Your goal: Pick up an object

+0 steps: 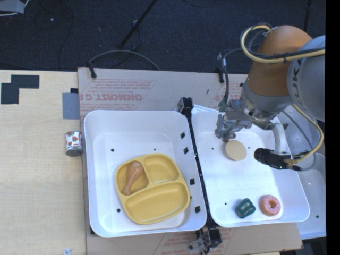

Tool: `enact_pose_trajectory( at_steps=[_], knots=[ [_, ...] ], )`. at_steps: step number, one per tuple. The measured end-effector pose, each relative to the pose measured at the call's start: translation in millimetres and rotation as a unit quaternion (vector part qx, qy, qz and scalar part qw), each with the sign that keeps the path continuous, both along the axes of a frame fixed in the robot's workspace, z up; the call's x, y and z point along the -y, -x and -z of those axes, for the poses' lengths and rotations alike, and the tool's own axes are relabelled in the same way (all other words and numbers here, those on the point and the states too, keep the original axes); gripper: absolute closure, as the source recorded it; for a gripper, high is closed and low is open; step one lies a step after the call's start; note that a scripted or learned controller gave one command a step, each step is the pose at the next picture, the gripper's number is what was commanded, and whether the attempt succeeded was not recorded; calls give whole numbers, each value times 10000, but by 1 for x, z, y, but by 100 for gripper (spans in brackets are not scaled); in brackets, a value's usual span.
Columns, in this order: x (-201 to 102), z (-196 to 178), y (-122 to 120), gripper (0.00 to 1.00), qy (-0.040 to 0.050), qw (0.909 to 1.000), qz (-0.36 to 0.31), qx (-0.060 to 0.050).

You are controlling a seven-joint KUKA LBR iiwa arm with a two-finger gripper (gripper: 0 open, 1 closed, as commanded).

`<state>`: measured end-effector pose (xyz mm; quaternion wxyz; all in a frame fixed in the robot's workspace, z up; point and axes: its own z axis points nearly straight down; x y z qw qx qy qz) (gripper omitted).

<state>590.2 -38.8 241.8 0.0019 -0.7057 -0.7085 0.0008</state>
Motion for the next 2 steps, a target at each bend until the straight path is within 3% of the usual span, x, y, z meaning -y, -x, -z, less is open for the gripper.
enact_pose_trajectory(
  at_steps=[1, 2],
  knots=[
    [-50, 14, -12, 100, 3, 10000, 3, 0],
    [-106, 5, -18, 100, -1, 10000, -6, 9]
  ],
)
